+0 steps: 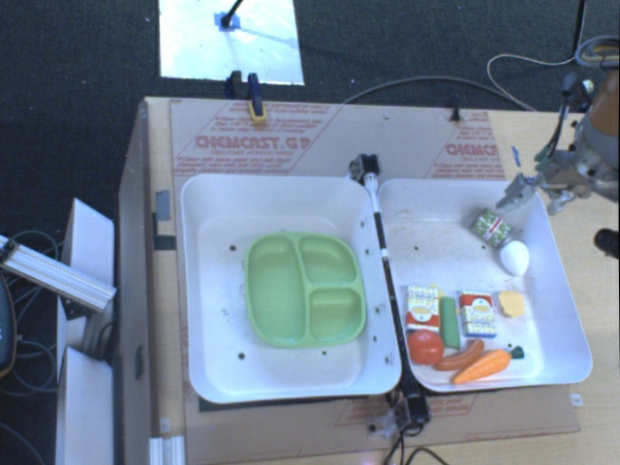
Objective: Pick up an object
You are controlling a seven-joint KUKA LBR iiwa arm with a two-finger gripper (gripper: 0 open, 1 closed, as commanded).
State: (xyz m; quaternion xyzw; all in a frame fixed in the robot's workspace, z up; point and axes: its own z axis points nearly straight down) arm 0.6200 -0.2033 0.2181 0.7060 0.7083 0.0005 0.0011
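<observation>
**Item: pick attempt, not yet begun on any object**

Landmark: the right bin point(567, 303), a shallow white tray lying beside the left bin point(208, 260).

- Gripper point(542, 192): hanging over the far right rim of the right bin, at the end of the arm coming in from the right. Its fingers are standing spread apart, with nothing between them. It is carrying no object.
- Small green-and-white box point(491, 227): lying in the far part of the right bin, just beside and below the gripper; the nearest candidate, by my judgement.
- White egg point(514, 258): resting in the right bin, just toward the near side of that box.
- Yellow piece point(511, 304): sitting toward the near side of the egg.
- Two red-and-white cartons point(422, 308), with a green stick point(449, 322) between them: lying in the near half of the right bin.
- Tomato point(424, 347), sausage point(459, 356) and carrot point(482, 364): clustering against the near wall of the right bin.
- Green divided plate point(304, 289): sitting in the left bin, well apart from the gripper.

Progress: nothing is being lifted; every object is lying on a bin floor. Descent, closing and raising are all remaining to be done.
</observation>
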